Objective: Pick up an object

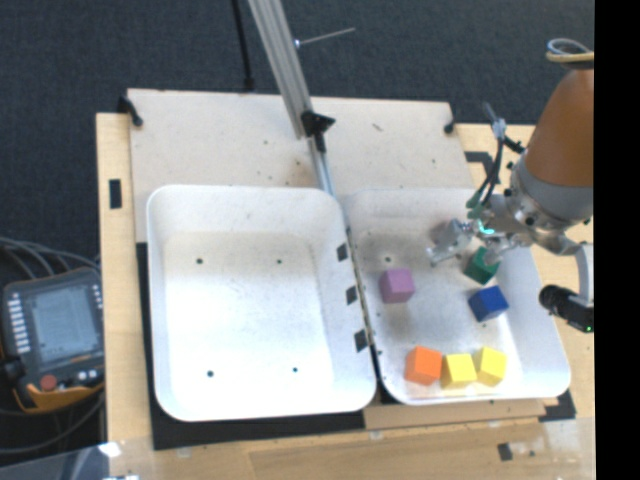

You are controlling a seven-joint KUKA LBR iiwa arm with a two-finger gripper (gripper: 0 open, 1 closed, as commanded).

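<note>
The right bin [400, 218] holds several small blocks. A purple cube [397, 285] lies near its middle left and a blue cube [487, 303] toward the right. An orange cube [424, 365] and two yellow cubes [460, 370] [491, 365] line up along the front wall. My gripper [468, 247] hangs low over the right bin's back right part. A green block [483, 265] sits right under its lower edge, partly hidden by it. Whether the block is touched or held cannot be made out.
The left bin [160, 268] stands beside the right one, sharing a middle wall with black clips [352, 294]. A slanted metal post [285, 58] rises from behind the bins. A teach pendant [55, 328] lies off the bench at the left.
</note>
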